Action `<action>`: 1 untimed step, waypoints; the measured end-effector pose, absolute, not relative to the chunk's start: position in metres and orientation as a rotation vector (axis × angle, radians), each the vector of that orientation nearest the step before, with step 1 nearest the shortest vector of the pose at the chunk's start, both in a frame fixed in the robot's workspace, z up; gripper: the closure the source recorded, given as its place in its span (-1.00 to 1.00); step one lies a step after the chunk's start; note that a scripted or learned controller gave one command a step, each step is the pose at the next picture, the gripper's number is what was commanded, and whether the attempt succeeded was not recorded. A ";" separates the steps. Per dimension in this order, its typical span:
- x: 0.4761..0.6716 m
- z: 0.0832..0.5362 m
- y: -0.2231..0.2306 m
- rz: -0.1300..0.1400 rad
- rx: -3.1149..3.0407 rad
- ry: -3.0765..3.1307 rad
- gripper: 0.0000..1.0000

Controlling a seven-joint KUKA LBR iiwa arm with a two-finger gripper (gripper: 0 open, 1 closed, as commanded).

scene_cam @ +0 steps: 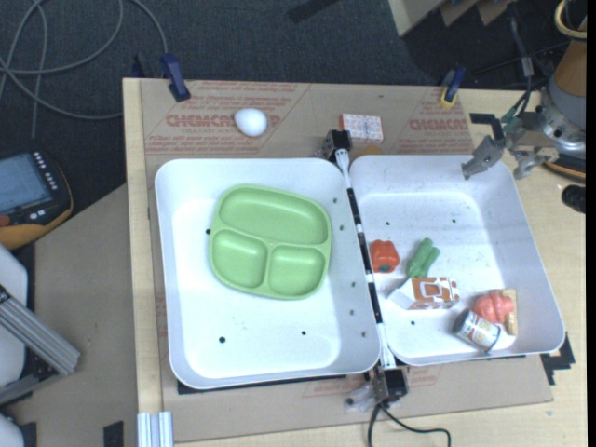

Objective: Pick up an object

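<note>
Nearest the camera, at the right bin's five o'clock corner, a small metal can lies on its side touching a lumpy pink-orange object. Just toward ten o'clock lie a flat white-and-orange carton, a slim green piece and a boxy orange block. The left bin bears a smooth green plastic plate with three compartments. Farthest, at one o'clock, the gripper hangs over the right bin's back rim, fingers spread, holding nothing.
</note>
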State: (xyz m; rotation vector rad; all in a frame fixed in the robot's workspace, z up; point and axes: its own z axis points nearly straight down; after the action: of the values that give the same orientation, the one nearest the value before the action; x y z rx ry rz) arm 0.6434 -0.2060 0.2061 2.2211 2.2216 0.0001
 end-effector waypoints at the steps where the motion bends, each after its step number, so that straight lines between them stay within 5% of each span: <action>1: 0.531 0.165 -0.149 -0.002 2.223 2.223 -1.00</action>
State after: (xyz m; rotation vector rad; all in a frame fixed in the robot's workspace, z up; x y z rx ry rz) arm 0.5308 -0.1490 0.1650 2.2227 2.2234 -0.0016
